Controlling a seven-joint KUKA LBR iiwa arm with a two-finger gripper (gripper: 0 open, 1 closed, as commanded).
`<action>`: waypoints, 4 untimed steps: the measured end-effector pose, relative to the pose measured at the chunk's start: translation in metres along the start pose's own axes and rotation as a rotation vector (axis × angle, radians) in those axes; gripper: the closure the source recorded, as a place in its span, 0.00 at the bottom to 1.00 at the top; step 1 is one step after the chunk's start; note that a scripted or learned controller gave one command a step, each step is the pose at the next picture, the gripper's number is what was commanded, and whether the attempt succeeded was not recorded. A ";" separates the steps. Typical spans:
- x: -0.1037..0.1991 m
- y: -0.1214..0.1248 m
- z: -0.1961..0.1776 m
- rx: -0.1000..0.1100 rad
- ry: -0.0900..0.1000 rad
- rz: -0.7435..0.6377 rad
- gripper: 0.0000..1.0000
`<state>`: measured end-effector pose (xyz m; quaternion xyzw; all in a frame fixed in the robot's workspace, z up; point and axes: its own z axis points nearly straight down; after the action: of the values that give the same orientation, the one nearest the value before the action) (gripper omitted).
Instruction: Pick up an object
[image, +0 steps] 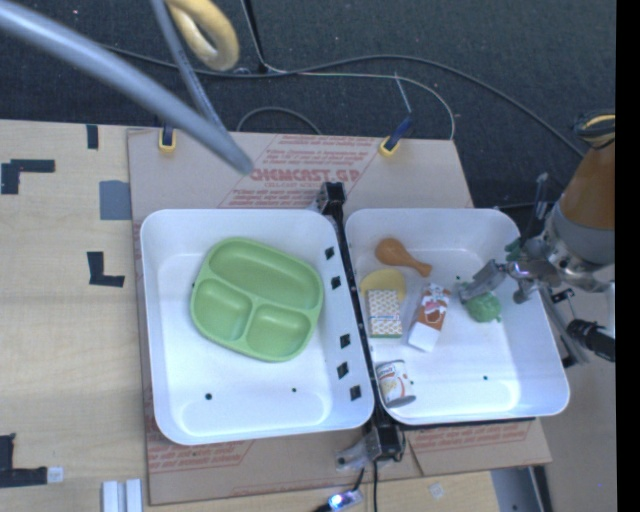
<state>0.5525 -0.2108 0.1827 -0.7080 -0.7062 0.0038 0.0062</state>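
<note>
My gripper (481, 287) reaches in from the right and hangs over the right side of the right bin (470, 407). A small green object (486, 309) lies directly beneath and against its tip; whether it is gripped is unclear. To the left in the same bin lie a brown toy drumstick (401, 256), a yellow piece (384, 281) with a checked cracker-like packet (384, 313) below it, a white and red carton (429, 319) and a small can (394, 381) near the front edge.
The left bin (180, 405) holds a green divided plate (257, 298). A black divider (342, 300) runs between the bins. Cables and a grey pole (120, 75) cross the back of the bench.
</note>
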 end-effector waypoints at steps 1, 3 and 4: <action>0.000 0.003 -0.006 -0.010 -0.003 -0.004 0.00; 0.000 0.011 0.068 -0.026 -0.009 -0.003 0.00; 0.002 0.012 0.060 -0.027 -0.007 -0.005 1.00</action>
<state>0.5637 -0.2088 0.1227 -0.7064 -0.7078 -0.0031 -0.0059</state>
